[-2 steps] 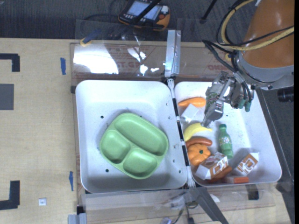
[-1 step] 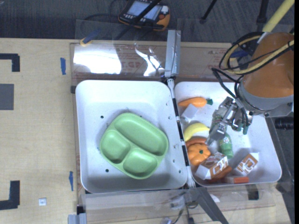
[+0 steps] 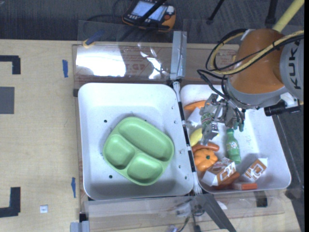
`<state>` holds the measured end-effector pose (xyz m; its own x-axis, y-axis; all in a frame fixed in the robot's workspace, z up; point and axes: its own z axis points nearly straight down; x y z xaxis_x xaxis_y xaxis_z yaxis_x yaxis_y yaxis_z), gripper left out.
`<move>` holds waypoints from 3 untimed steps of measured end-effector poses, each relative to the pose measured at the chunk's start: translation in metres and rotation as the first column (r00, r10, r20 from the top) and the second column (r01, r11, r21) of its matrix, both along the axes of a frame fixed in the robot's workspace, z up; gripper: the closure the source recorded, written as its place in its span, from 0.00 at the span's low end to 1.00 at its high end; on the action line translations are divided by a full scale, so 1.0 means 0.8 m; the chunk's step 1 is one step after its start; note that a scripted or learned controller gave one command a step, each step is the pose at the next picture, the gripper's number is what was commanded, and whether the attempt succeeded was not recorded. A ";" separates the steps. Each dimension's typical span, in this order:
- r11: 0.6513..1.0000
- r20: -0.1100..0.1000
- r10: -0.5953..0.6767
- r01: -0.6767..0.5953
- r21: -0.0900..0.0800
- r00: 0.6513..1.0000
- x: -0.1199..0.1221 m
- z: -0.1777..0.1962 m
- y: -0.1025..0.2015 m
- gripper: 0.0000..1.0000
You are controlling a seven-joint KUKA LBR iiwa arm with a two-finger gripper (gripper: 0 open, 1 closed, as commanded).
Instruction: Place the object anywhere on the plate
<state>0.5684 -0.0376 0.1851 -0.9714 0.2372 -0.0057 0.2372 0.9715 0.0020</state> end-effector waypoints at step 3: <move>0.760 -0.005 0.650 -0.650 0.000 0.760 -0.067 0.013 0.134 1.00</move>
